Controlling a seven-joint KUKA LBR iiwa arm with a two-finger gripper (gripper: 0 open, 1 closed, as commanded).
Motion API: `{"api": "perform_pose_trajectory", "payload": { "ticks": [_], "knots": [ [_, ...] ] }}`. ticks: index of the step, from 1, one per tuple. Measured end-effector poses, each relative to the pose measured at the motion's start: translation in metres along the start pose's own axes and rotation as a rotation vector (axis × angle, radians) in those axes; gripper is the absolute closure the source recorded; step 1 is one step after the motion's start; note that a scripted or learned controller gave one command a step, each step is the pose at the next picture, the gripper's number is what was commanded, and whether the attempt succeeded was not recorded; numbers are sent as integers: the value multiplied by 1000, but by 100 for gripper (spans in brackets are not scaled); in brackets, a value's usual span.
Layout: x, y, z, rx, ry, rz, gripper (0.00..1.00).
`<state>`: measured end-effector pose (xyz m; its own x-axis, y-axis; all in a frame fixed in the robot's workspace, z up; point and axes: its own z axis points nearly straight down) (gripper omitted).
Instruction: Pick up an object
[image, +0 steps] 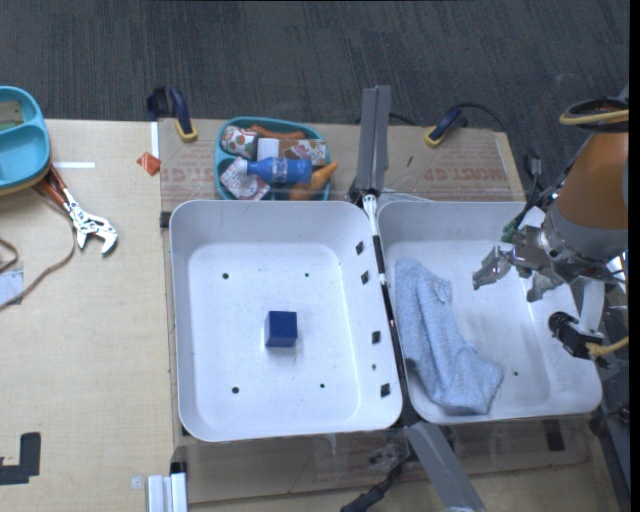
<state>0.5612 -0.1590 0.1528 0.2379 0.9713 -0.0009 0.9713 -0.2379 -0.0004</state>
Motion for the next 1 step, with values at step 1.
{"api": "perform_pose_trajectory", "payload": {
  "ticks": [1],
  "knots": [
    [-25, -16, -34, 1, 0, 139, 0]
  ]
}}
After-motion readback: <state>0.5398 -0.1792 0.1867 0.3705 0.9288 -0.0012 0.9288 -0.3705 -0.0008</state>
